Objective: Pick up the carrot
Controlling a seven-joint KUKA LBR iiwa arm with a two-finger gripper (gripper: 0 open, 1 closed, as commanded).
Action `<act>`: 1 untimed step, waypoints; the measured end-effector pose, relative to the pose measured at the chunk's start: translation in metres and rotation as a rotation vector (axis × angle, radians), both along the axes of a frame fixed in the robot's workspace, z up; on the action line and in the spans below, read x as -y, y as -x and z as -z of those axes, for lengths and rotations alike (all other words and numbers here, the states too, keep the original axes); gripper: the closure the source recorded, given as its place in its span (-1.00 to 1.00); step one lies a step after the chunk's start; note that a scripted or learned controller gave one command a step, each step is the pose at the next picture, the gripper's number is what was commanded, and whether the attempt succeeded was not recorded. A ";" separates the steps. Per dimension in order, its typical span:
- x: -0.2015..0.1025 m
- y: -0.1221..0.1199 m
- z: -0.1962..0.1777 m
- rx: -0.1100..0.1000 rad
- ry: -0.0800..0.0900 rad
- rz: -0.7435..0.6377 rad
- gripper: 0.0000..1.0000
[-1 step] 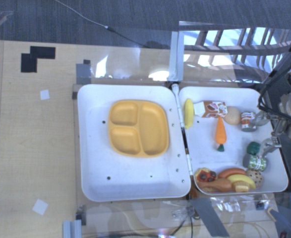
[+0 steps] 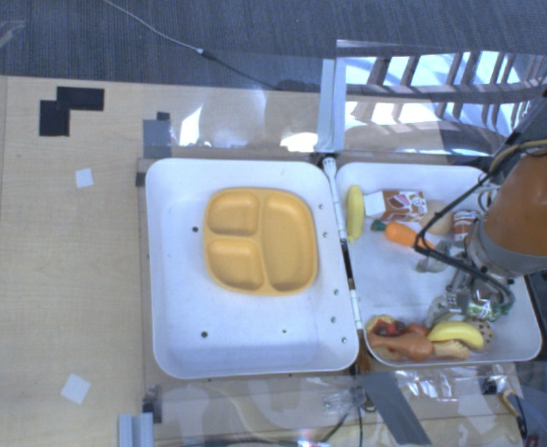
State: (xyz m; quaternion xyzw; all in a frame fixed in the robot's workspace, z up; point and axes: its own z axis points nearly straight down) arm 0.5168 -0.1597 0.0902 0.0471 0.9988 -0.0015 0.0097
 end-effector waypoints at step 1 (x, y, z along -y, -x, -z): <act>-0.064 -0.051 0.001 -0.004 -0.009 0.222 -1.00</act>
